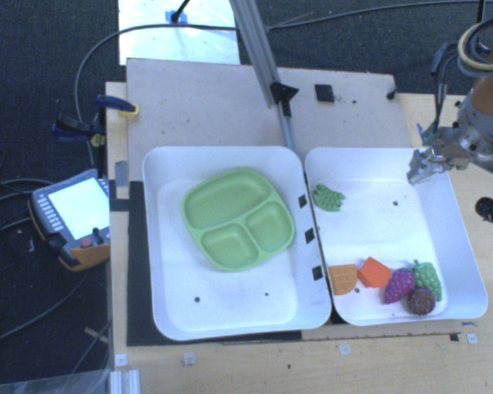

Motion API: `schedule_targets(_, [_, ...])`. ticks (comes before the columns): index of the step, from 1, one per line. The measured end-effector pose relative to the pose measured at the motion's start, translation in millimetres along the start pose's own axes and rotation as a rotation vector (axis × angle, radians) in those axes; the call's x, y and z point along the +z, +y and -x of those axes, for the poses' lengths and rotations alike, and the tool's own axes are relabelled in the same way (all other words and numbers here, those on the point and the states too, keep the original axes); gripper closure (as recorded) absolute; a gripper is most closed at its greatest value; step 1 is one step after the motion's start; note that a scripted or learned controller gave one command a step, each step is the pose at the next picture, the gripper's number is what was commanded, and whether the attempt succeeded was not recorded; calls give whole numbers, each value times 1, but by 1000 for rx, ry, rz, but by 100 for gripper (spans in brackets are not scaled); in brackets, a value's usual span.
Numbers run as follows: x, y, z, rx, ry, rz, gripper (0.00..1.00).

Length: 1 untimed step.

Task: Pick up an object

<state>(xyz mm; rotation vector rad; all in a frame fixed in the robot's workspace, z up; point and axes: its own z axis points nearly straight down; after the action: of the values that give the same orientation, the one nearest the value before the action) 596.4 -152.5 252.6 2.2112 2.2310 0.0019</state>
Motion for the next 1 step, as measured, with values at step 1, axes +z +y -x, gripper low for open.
schedule_targets(1, [13, -7, -58, -1, 1, -1, 100])
